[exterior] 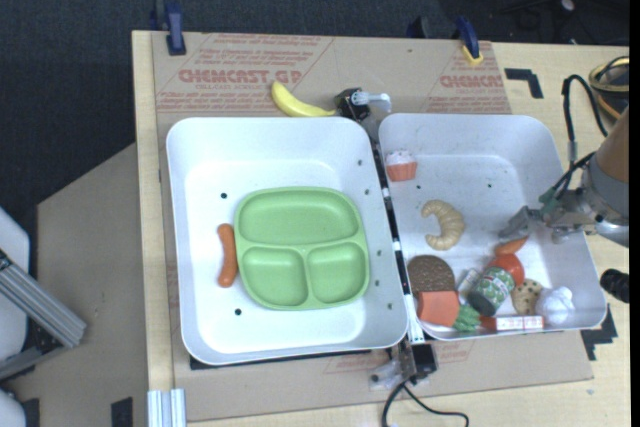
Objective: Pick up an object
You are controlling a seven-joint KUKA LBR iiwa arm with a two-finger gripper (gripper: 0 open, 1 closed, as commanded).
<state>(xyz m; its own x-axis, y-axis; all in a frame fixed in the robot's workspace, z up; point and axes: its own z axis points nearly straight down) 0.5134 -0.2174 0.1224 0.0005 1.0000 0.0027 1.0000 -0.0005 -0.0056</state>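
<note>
From the camera above the bench, the left bin (190,245) holds a green divided plate (301,247) near its middle, with an orange sausage-shaped toy (227,255) lying lengthwise just beside the plate's left edge. The right bin (470,130) carries most of the clutter: a small pink-and-orange cupcake toy (400,165) near its far left corner, a tan croissant (443,222) around the middle, and along the near wall a brown round cookie (430,273), a red block (438,306) with a green piece (467,318) against it, a dark green can (490,289) tilted on its side, a speckled cookie (525,296) and a white lump (556,303). A red-orange item (510,262), possibly a carrot or pepper, lies just under the gripper (535,223), which reaches in from the right and hangs low over the right side of that bin. Its grey fingers (520,220) appear slightly spread, though the view is too soft to be sure, and nothing sits between them. Behind the bins, a yellow banana (298,103) rests on the cardboard-covered bench (250,65).
</note>
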